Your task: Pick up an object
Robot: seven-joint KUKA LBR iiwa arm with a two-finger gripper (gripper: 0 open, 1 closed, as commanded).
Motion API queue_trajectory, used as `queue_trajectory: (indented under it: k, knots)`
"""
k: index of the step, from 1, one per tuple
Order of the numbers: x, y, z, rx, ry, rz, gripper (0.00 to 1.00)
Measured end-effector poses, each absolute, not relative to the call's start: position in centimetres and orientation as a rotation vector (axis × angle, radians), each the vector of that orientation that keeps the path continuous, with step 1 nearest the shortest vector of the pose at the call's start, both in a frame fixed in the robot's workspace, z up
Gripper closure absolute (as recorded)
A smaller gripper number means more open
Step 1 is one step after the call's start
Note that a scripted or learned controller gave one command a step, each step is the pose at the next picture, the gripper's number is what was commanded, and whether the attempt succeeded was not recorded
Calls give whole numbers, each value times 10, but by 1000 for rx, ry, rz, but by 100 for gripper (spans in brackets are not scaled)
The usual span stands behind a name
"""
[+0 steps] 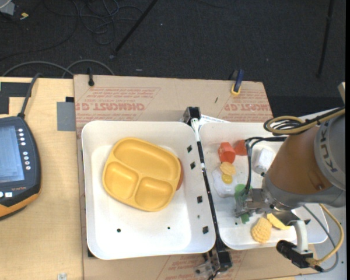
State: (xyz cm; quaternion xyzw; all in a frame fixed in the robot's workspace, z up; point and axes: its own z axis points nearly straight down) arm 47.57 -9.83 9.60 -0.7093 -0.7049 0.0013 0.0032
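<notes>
At far left on the bench, a dark pendant (9, 162). In the left bin (99, 238), a yellow divided tray (141, 174), lying flat and well apart from the arm.

In the right bin (236, 241), a scatter of small toys: a red piece (226, 152) towards the back, a yellow piece (227, 169) just in front of it, a ridged yellow toy (261, 231) near the front wall.

Lowered among them, from the right, the grey arm (303, 162) with its gripper (245, 206), just above the ridged toy and beside a green scrap (240, 189). Opening of the gripper impossible to tell from this angle; nothing seen in its grasp.

Judged to be the reach-and-grasp step, with no lift yet. Next: settle squarely over one toy, close on it firmly, then raise straight up, clear of the neighbours.
</notes>
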Motion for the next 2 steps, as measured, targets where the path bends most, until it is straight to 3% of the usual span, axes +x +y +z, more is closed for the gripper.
queue_trajectory:
  k: [1, 2]
  knots:
    - [490, -4, 191, -2208, -2232, -8, 100]
    - [523, 5, 251, -2219, -2225, -2, 100]
